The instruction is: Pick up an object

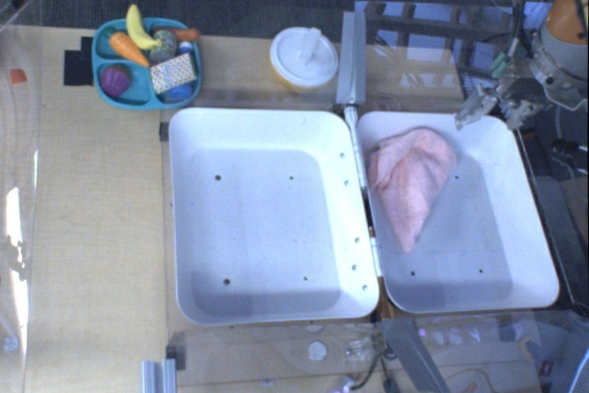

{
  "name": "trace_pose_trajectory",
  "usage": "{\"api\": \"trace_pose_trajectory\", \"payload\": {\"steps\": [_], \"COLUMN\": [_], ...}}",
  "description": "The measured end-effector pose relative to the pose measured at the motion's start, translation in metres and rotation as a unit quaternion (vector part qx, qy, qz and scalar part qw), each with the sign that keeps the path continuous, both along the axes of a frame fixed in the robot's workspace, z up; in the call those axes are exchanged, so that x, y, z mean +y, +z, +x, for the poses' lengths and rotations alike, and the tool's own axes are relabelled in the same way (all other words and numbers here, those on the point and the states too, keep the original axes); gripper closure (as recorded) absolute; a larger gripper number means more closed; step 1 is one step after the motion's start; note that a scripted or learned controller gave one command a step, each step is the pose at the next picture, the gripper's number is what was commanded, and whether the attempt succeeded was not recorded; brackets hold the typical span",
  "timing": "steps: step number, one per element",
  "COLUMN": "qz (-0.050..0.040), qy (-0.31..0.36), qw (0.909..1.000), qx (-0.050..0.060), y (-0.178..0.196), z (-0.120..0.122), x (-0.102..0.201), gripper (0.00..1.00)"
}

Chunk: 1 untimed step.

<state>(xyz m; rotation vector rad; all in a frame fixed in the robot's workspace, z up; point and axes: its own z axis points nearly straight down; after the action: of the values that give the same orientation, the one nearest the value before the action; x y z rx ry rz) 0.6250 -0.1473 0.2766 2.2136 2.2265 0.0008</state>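
Pink cloth (411, 181) lies in the right bin (515, 235), down-left of the open, empty pincer (492, 109), tapering toward the bin's front

A cloth (412, 182) is seen in the right bin (525, 276) — the gripper (488, 109) is placed above that bin's far rim.

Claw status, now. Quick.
Claw: open or closed cannot be told; it sits above the far right corner of the right bin, nothing seen between its tips. Pink cloth lies in that bin, apart from it.
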Motion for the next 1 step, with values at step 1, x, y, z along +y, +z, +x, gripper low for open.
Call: {"api": "trace_pose_trajectory", "payload": {"steps": [1], "qz": [0.0001], "qy": [0.039], "qw": [0.9992], "qx": [0.0], "y": [-0.1585], "z": [0.044], "x": [-0.0276], "gripper": [0.0]}}
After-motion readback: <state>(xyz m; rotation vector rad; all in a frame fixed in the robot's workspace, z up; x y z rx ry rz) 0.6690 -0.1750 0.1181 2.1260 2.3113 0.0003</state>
